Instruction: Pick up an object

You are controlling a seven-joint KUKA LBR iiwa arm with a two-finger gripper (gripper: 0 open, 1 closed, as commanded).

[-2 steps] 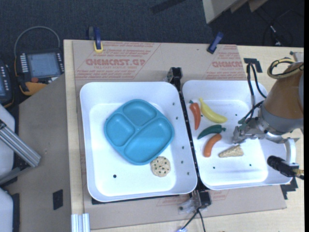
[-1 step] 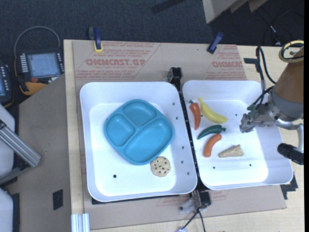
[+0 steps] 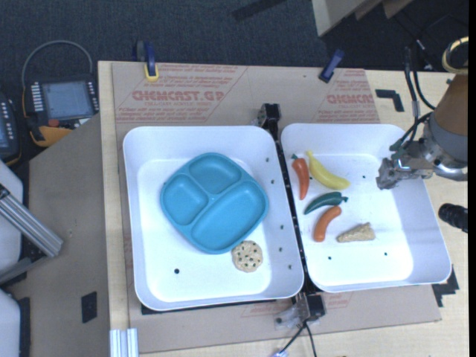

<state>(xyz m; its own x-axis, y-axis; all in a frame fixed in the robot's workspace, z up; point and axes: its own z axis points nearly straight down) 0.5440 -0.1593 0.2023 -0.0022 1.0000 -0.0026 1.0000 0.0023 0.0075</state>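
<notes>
Cardboard [image 3: 223,88] printed in red covers the surface under two white bins, with dark carpet [image 3: 186,13] beyond and a pendant screen [image 3: 65,99] far left. The left bin [image 3: 141,199] holds a blue divided plate [image 3: 214,201] and a cookie [image 3: 247,256]. The right bin [image 3: 416,244] holds a banana [image 3: 326,171], chili [image 3: 300,177], green pepper [image 3: 324,201], sausage [image 3: 326,223] and bread wedge [image 3: 355,233]. The gripper [image 3: 392,173] hangs at the right bin's far right, apart from the food; whether its fingers are open, I cannot tell.

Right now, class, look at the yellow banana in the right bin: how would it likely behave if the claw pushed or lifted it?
The banana looks like smooth, glossy toy food, so probably light, stiff and a bit slippery. Its curved, rounded shape suggests it may spin or rock when pushed. It lies near the red pepper, which a push might nudge.
</notes>
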